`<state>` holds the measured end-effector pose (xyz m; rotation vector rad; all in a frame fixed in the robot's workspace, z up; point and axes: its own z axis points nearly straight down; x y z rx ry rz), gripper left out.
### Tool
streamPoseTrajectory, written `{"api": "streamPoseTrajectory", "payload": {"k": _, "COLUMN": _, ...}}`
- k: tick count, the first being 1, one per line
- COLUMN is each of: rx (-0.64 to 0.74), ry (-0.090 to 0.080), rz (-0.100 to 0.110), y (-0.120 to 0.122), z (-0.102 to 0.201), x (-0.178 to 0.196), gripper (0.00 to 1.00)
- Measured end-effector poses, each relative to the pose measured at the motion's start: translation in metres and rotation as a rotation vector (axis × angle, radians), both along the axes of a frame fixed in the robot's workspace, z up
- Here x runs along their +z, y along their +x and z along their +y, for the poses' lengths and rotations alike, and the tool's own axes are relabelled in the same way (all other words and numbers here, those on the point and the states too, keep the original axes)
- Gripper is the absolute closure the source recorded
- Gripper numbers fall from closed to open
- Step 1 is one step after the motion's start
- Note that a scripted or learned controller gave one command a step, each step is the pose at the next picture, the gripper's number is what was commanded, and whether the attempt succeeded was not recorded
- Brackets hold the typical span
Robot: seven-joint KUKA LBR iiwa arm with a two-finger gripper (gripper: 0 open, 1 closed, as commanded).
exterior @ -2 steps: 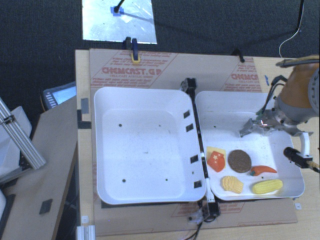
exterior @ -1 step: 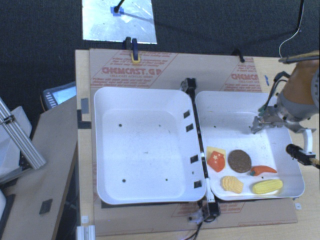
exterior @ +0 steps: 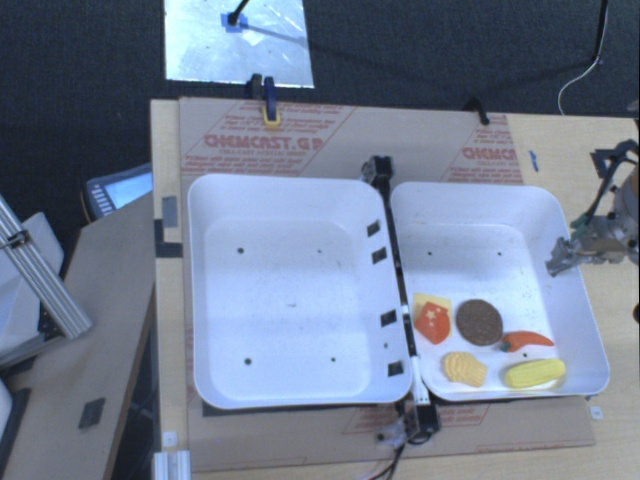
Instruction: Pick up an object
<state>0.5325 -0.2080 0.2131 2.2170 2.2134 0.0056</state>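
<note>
From above, the tool (exterior: pixel 562 256) hangs at the right bin's (exterior: pixel 470 213) outer rim; I cannot tell its state. The toy foods, cookie (exterior: pixel 479 321) and corn (exterior: pixel 534 373) among them, cluster in its near corner, probably within reach.

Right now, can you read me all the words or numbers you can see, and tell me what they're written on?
"CHEMCAST GP", in red letters, on the brown paper-covered board behind the left white plastic bin.
A second red print of the same kind on that board behind the right white plastic bin: cut off and slanted, too blurred to read surely.
The toy foods in the right bin carry no readable words.
</note>
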Motion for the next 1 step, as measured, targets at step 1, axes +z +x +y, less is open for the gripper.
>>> {"api": "streamPoseTrajectory", "payload": {"k": 1, "rx": 0.014, "ry": 0.001, "rz": -0.006, "y": 0.1243, "z": 0.0415, "x": 0.0194, "gripper": 1.00}}
